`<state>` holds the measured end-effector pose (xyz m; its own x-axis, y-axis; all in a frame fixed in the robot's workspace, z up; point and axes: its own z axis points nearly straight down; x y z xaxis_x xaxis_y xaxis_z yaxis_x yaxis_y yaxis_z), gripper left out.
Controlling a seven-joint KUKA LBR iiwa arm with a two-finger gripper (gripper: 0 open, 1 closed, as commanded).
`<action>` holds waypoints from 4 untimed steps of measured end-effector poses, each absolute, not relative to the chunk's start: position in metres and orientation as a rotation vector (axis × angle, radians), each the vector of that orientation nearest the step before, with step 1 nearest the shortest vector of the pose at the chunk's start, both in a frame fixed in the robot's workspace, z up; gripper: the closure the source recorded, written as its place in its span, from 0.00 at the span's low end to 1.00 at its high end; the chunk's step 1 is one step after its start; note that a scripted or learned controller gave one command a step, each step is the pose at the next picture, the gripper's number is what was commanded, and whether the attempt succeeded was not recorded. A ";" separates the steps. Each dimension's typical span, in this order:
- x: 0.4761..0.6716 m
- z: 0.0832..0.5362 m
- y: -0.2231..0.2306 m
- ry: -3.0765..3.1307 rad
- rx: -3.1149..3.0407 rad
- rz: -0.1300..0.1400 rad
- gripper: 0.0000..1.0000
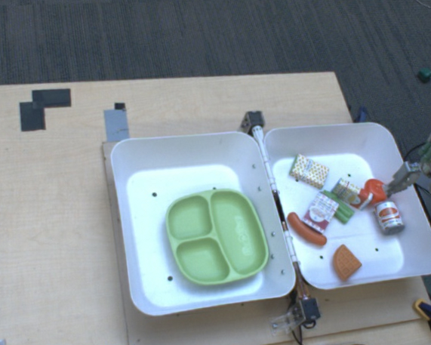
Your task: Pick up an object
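Toast-like orange piece (346,261) lies nearest, at front of right bin (419,262). Behind it: sausage (307,230), small can (389,216) on its side, red-white packet (322,210), green item (343,211). Farther back, patterned cracker box (309,170). Left bin (125,214) holds green divided plate (216,236). Gripper (398,181) sits at right rim, beside orange-red object (373,190); finger state cannot be told.

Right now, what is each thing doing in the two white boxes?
green plate: flat, right way up, in the left bin.
hot dog: lying flat in the right bin.
can: on its side.
patterned box: lying flat.
orange wedge: lying flat.
gripper: low, at the right bin's edge.
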<state>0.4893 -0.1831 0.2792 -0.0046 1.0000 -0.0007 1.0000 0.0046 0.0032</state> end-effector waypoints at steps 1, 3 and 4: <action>0.513 0.129 -0.178 2.228 2.218 0.003 0.00; 0.491 0.098 -0.133 2.217 2.210 0.012 1.00; 0.491 0.098 -0.133 2.218 2.210 0.012 0.00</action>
